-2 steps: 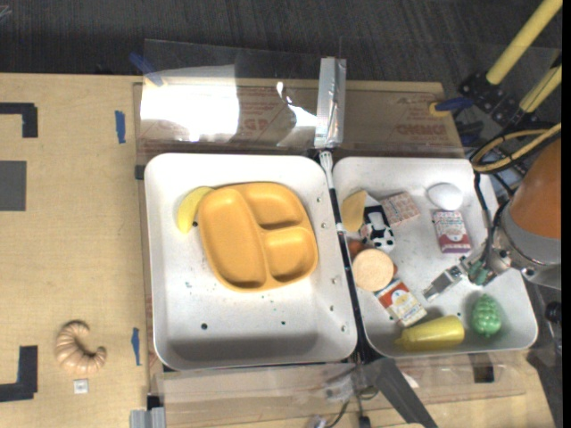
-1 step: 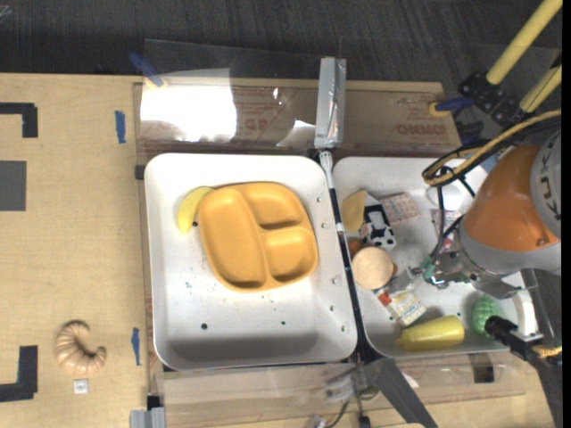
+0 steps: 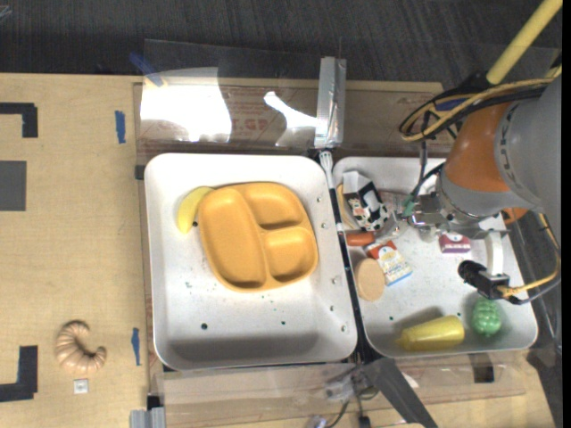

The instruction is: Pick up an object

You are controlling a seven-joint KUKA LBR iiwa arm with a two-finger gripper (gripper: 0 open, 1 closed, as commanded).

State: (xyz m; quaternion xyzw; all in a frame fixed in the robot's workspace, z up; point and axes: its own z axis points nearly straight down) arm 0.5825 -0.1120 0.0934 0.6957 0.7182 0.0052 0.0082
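My gripper [image 3: 430, 220] hangs over the upper middle of the right bin [image 3: 419, 306], on the grey arm with the orange band [image 3: 480, 148]. Just left of it stands a small black-and-white carton [image 3: 363, 200]. A red-orange piece [image 3: 358, 237] lies below the carton. Further down the bin's left side lie a small printed packet [image 3: 393, 264] and a tan oval [image 3: 370, 280]. A yellow object [image 3: 433, 331] and a green lumpy object [image 3: 485, 318] rest near the front edge. Nothing shows clearly in the gripper.
The left bin [image 3: 241, 319] holds an orange divided plate [image 3: 257, 234] with a yellow banana [image 3: 189, 207] at its upper left. A tan croissant-like toy [image 3: 79, 346] lies on the cardboard bench far left. A metal divider [image 3: 330, 103] stands behind the bins.
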